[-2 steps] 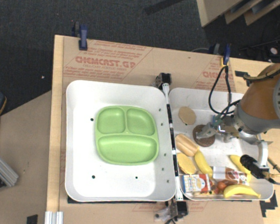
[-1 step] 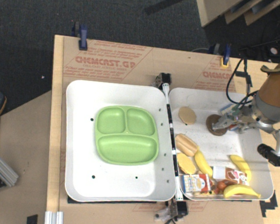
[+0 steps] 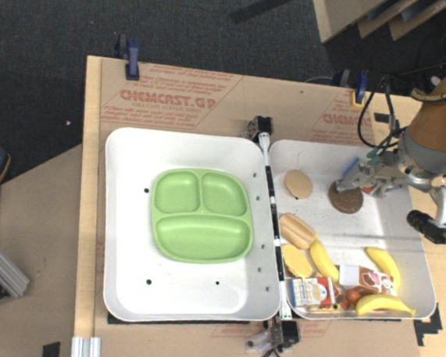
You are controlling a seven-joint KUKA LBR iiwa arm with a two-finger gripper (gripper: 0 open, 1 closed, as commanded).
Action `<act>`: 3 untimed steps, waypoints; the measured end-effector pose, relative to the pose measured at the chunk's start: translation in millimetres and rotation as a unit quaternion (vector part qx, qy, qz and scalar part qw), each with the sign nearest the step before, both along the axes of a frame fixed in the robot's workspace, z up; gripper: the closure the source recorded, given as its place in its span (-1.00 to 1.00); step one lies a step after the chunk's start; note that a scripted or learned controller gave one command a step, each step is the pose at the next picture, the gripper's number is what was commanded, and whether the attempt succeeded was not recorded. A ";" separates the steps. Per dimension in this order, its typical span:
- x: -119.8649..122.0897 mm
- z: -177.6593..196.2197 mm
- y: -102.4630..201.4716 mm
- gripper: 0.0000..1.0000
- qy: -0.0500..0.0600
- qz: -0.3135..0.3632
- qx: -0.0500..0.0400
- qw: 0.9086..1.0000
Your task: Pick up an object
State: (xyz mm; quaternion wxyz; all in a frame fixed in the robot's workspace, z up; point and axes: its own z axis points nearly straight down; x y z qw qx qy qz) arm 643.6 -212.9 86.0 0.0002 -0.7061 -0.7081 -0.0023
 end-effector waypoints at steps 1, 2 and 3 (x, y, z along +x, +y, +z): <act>0.5 12.5 -0.9 1.00 -0.003 0.000 -0.003 1.000; -63.6 74.6 39.5 1.00 0.002 -0.001 -0.001 1.000; -9.2 106.3 15.7 1.00 -0.003 -0.001 -0.004 1.000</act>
